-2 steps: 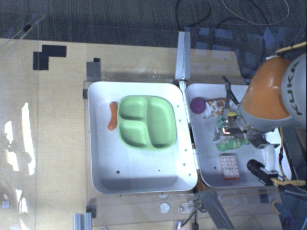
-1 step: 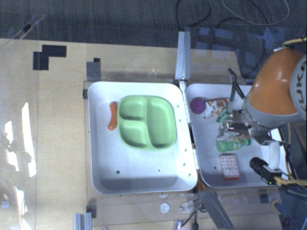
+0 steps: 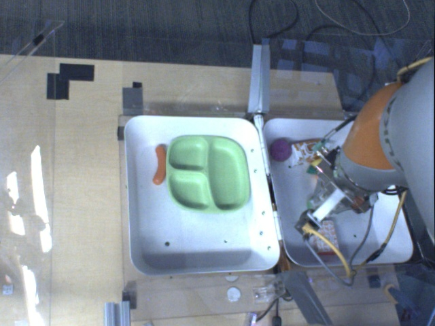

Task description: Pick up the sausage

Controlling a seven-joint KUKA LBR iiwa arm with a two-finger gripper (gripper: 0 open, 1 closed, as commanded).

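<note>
Pale wooden table [image 3: 75, 236] fills the near and left ground, with a small round pale disc [image 3: 233, 293] lying on it just in front of the bins. Next comes the left shallow white bin [image 3: 197, 246], whose near floor is bare white. Further in, a green moulded plastic plate with three compartments [image 3: 207, 172] lies flat. The orange sausage [image 3: 160, 165] lies on the bin floor just beside the plate's left edge, running near to far.

In the right white bin [image 3: 391, 233], a flat pale packet with reddish print [image 3: 327, 235] lies near the front; its print is too blurred to read. The grey arm with the orange band [image 3: 380, 134] hangs over this bin and hides much of it. The gripper [image 3: 314, 160] sits low among small colourful bits, well apart from the sausage; whether it is released or clenched cannot be told. A purple ball [image 3: 280, 149] rests at the bin's far left corner.

Beyond, a grey metal rail [image 3: 258, 80] runs back from between the bins, black L-shaped tape marks [image 3: 68, 79] sit on the table, and black cables [image 3: 272, 12] loop on dark carpet [image 3: 136, 5].
</note>
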